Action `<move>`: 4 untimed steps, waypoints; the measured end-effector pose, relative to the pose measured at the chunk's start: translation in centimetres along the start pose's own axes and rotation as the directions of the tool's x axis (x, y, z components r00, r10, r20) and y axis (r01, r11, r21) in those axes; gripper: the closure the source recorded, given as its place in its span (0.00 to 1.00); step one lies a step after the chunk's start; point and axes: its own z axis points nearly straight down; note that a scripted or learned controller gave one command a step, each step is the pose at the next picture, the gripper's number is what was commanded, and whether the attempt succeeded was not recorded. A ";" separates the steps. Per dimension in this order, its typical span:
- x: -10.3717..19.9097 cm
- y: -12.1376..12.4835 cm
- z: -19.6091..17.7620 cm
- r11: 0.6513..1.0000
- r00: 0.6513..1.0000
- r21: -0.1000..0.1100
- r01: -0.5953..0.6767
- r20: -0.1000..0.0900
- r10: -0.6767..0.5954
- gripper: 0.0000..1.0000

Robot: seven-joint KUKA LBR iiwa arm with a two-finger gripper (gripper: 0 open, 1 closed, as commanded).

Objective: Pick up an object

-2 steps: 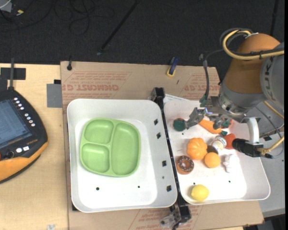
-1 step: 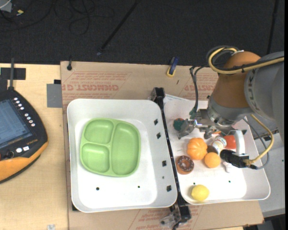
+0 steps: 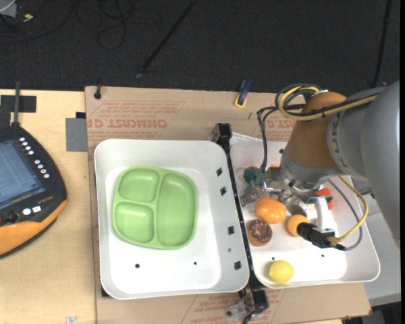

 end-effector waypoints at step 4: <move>-0.8 0.4 -13.8 1.000 1.000 -0.007 -0.002 0.001 0.002 1.00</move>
